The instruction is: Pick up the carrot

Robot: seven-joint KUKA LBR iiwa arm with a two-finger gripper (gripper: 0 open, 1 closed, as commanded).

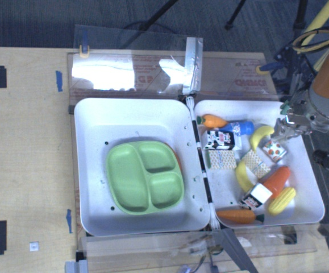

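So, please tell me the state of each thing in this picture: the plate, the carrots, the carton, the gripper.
Green three-compartment plastic plate: flat in the left white bin.
Orange carrot with green top: lying at the right bin's far left corner.
Second orange carrot: lying along the near wall.
Black-and-white milk carton: on its side.
Gripper: above the right bin's far right part.

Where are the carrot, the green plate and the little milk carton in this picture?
carrot [237, 215]: camera view, middle of its orange body, near edge of the right bin.
green plate [145, 177]: camera view, central ridge between its compartments, left bin.
milk carton [220, 140]: camera view, its black-and-white printed face.
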